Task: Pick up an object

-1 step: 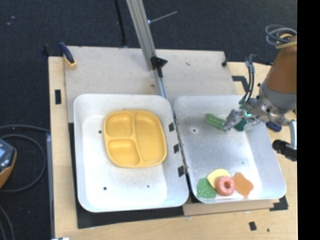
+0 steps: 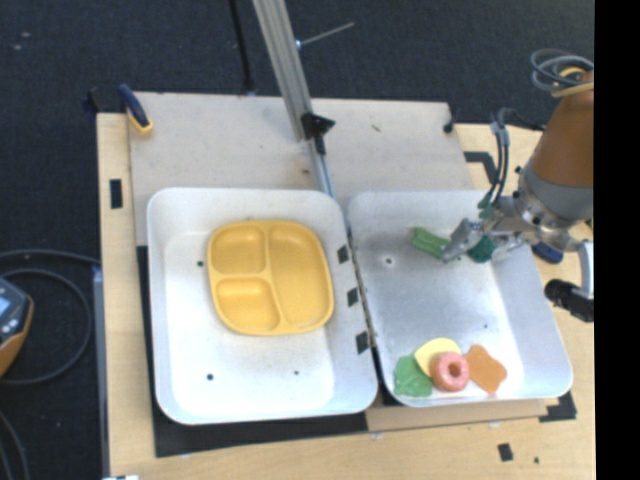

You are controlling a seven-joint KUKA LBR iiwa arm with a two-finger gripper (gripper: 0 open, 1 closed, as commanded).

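My gripper [image 2: 468,245] hangs over the back half of the right bin [image 2: 520,298], reaching in from the right. A small green block [image 2: 429,240] lies right at its left tip, touching or nearly touching it; I cannot tell whether it is gripped or resting on the bin floor. At the bin's front edge a cluster of toys lies together: a green piece [image 2: 410,377], a yellow piece [image 2: 436,351], a pink ring [image 2: 451,371] and an orange piece [image 2: 488,368].
The left bin [image 2: 180,368] holds a yellow divided plate [image 2: 270,276]. A metal pole [image 2: 285,58] slants up from the back between the bins. A raised divider [image 2: 358,298] separates the bins. The middle floor of the right bin is bare.
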